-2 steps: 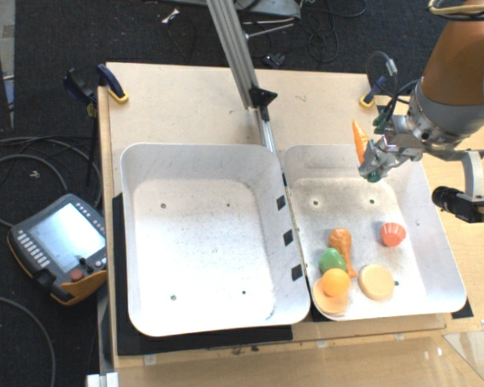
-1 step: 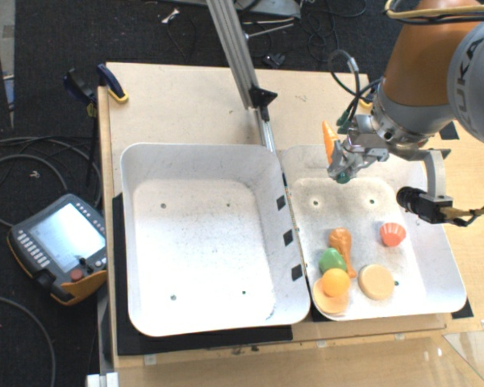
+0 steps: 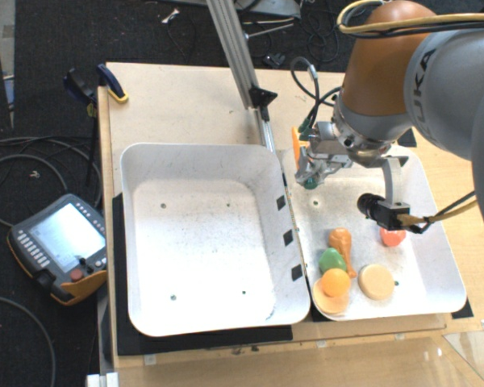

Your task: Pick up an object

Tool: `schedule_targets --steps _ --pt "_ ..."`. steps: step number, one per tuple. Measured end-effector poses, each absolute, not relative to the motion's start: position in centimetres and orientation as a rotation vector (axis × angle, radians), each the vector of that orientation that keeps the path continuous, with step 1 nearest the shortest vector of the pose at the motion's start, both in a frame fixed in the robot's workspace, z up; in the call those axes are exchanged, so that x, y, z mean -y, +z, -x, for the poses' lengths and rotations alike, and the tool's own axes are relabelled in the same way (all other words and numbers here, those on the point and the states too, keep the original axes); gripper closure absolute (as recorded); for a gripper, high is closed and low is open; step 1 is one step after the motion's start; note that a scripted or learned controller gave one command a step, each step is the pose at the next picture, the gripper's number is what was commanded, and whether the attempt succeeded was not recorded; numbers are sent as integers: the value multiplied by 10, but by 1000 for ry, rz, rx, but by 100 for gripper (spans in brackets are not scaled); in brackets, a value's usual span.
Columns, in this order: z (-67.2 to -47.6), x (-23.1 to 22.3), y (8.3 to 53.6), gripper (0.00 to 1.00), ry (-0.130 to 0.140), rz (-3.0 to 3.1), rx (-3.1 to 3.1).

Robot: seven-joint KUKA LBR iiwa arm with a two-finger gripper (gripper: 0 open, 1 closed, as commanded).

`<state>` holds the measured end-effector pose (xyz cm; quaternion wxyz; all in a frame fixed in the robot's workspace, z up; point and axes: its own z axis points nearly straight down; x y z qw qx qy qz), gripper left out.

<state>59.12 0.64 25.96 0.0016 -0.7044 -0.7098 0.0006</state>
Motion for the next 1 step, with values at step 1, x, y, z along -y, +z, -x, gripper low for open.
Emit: schedule_targets --steps 1 --pt "-601 -61 239 100 2 2211 2228"
